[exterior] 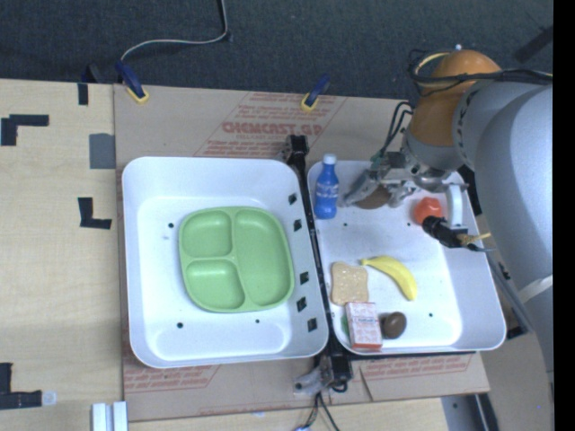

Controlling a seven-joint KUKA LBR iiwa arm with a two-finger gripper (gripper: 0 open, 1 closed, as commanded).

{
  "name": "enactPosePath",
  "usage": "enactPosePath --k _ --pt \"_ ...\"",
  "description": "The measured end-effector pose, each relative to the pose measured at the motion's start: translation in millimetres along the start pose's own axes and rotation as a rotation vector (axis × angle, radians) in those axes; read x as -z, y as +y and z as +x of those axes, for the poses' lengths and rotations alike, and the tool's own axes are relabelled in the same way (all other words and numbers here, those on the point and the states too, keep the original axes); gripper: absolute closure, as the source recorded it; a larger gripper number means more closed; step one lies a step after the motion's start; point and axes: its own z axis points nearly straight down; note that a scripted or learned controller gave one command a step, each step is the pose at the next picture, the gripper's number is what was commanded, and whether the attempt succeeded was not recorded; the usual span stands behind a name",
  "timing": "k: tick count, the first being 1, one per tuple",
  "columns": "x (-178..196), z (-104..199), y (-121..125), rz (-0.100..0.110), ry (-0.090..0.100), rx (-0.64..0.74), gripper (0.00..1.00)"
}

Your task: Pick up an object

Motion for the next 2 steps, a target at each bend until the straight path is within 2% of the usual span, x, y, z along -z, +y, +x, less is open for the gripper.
enactPosePath --k 2 --pt "0.0 -0.3 0.0 0.000 0.000 0.000 0.00"
